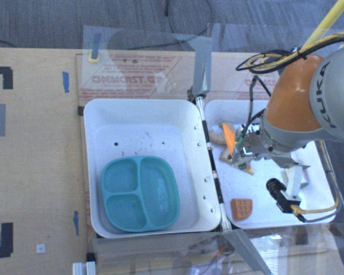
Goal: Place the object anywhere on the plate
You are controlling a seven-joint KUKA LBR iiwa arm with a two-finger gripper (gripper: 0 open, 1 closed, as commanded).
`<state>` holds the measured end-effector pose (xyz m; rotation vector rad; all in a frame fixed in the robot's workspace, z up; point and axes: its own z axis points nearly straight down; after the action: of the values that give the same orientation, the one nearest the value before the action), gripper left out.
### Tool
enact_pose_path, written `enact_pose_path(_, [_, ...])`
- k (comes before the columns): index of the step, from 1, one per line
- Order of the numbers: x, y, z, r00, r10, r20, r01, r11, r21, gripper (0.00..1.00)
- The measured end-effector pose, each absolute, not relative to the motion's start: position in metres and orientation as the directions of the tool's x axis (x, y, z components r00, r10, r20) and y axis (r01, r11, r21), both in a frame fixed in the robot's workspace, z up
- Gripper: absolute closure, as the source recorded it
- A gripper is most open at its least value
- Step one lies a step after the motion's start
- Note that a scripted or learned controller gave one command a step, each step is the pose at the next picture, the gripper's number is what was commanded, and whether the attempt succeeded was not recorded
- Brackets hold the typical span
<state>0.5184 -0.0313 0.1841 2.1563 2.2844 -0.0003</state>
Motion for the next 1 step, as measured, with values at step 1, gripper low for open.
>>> enact_pose_path(1, [0.5571,0.0475,0.2344,-0.580,0.815,-0.002,0.815,0.580,0.004,1.00])
